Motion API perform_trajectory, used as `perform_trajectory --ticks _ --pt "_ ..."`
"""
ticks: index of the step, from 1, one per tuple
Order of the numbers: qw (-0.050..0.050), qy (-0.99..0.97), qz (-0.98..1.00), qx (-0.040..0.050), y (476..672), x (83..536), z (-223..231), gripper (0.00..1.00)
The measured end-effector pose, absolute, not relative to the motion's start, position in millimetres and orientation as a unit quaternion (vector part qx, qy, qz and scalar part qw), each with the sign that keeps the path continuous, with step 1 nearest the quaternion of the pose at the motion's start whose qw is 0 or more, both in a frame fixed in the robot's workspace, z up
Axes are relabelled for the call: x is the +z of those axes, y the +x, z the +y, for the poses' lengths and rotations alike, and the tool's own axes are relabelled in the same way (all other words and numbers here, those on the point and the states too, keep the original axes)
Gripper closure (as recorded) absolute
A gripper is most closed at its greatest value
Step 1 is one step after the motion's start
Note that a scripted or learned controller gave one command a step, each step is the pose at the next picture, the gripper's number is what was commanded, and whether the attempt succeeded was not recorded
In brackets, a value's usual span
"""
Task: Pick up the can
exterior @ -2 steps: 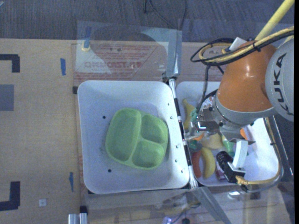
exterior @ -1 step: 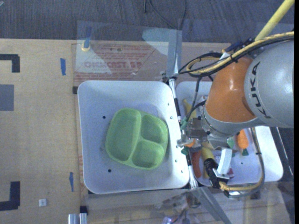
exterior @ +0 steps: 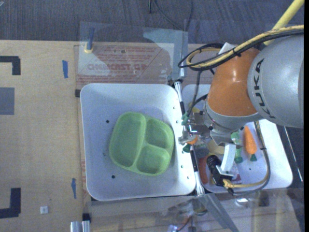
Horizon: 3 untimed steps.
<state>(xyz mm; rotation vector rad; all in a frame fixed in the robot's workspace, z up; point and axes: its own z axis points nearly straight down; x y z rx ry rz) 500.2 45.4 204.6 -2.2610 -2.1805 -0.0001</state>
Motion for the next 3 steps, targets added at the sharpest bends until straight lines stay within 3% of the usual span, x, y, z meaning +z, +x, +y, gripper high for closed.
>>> perform_trajectory --ticks 1,2,3 --pt "0.000 -0.776 -0.631 0.0004 545.0 209.2 -3.9 1.00" --pt "0.001 -0.758 -0.653 0.0012 527.8 211.9 80.4 1.00" --pt "0.001 -0.790 -0.613 0.0014 507.4 212.3 -14.3 1.00"
